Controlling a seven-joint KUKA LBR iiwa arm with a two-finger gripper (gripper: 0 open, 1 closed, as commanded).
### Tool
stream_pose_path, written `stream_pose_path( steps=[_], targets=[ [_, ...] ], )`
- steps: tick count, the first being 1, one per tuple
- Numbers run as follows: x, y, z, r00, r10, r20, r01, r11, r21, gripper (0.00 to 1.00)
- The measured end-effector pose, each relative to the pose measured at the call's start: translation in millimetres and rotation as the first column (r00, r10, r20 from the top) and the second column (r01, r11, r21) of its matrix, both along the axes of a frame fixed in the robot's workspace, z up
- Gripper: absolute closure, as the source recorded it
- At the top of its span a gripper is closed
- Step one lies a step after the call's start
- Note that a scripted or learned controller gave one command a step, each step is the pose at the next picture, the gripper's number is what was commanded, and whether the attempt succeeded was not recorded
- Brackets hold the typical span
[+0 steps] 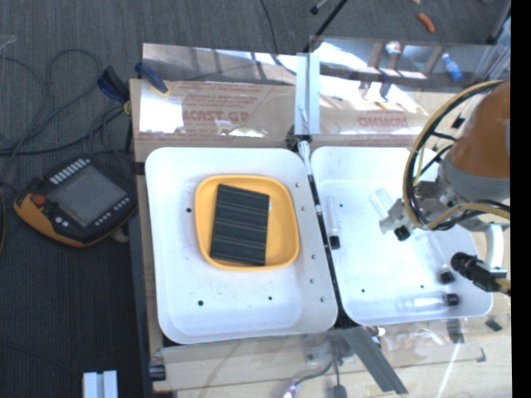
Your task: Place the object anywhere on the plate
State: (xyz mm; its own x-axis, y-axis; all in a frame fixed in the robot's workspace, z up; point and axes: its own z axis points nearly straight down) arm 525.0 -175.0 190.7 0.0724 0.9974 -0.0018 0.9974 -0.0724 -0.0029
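A dark ribbed rectangular block (241, 224) lies flat on the yellow plate (286, 230), which sits in the middle of the left bin (174, 305). The block covers the plate's centre and is turned slightly clockwise. My gripper (390, 214) hangs over the middle of the right bin (365, 297), well to the right of the plate and apart from the block. Nothing shows in its grasp. The grey wrist and orange band (489, 139) rise above it at the right edge.
A clear tube-like part with a black end (427, 303) lies near the right bin's front wall. A small black piece (333, 240) sits by the ridge between the bins. Cables loop around the wrist (423, 164). A teach pendant (75, 201) lies on the floor to the left.
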Motion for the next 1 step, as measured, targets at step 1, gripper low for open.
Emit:
stream_pose_path(
  steps=[1],
  targets=[
    [0.0,0.0,0.1,1.000,0.000,0.000,0.000,1.000,0.000,0.00]
  ],
)
